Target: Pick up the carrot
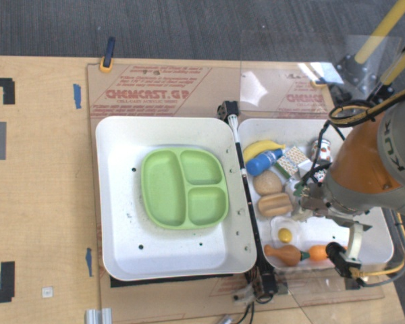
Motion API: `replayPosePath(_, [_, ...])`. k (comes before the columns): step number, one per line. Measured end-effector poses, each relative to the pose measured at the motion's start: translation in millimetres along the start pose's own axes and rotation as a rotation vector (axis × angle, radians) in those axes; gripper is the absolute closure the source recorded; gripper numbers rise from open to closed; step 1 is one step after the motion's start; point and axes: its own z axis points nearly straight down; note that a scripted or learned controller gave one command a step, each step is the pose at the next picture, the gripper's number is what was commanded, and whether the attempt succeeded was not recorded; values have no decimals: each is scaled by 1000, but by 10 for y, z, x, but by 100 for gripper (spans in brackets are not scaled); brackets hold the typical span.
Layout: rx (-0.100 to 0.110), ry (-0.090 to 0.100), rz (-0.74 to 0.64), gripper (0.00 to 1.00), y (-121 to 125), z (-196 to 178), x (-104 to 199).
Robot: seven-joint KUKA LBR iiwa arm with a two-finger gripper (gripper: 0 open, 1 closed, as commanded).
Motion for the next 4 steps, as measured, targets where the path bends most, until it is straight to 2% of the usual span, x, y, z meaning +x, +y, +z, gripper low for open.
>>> replayPosePath(1, [2, 0, 0, 0, -7, 8, -2])
replayPosePath(2, [19, 12, -263, 0, -34, 121, -2])
replayPosePath(3, [29, 11, -68, 0, 219, 134, 23])
replayPosePath(4, [15, 12, -452, 0, -1, 125, -108])
